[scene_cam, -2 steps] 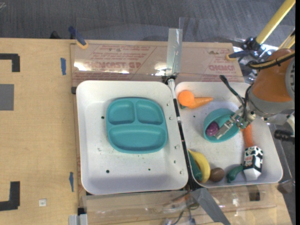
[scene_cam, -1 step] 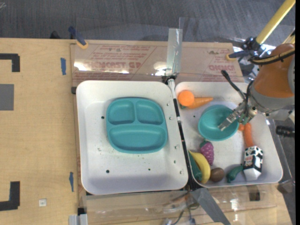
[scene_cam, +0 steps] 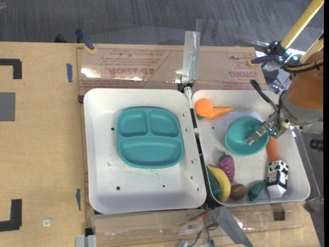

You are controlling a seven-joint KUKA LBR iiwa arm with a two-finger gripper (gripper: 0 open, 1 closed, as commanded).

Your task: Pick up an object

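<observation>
Camera view is showing you the fingers (scene_cam: 261, 133) hanging over the right rim of the teal bowl (scene_cam: 245, 135), which is sitting in the right bin (scene_cam: 303, 189). They are standing slightly apart and clamping nothing, though one tip is looking close to the rim. Judging by that, the bowl is the target. Just right of the bowl a carrot (scene_cam: 273, 149) is lying; above-left of it, an orange toy (scene_cam: 209, 109).

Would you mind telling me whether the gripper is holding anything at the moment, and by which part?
Cannot be told: the gripper sits over the teal bowl.
</observation>
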